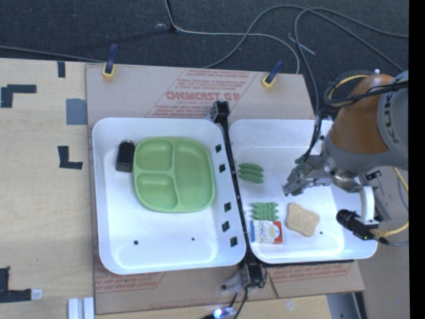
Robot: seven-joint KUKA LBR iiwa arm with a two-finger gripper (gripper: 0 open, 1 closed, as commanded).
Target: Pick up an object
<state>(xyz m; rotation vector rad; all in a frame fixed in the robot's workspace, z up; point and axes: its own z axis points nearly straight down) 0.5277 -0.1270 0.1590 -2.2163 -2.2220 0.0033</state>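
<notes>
One cardboard sheet (199, 88) under the bins reads "CHEMCAST GP".

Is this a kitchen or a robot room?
Probably a robot lab, not a kitchen. The arm's gripper hangs over a white bin of toy-like food, the bins sit on cardboard clamped to a bench, and cables trail across the floor.

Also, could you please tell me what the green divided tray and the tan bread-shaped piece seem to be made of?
The green divided tray looks like moulded plastic with a smooth, slightly matte finish: uniform colour, rounded compartment ridges. The tan bread-shaped piece is probably a plastic or foam toy; its speckled, dull surface leaves that open.
</notes>
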